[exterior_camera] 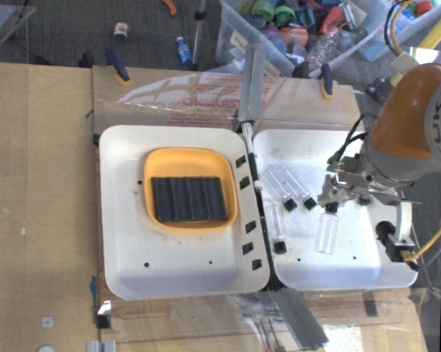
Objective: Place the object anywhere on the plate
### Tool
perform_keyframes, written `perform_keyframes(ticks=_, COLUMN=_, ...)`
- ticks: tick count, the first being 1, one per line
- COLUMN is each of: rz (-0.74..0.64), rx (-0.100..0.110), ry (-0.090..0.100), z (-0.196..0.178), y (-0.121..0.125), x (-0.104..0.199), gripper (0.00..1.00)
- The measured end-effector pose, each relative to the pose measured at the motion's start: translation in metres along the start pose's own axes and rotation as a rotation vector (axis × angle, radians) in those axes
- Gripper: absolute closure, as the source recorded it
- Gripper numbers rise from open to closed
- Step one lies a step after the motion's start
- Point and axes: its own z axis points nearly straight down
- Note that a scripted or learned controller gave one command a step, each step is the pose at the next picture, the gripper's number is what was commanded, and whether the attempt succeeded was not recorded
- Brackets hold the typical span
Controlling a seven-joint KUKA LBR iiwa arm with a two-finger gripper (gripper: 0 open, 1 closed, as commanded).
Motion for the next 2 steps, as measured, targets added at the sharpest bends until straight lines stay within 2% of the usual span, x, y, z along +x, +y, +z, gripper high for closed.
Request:
perform_keyframes(ticks=1, rz=-0.074, rx=-0.001, ry=-0.002, z=0.007, y=0.055, x=0.010, gripper=1.00)
perform_keyframes(ticks=2, rz=-0.134, rx=-0.002, ry=-0.002, z=-0.003, y=0.108, x=0.037, gripper=1.00)
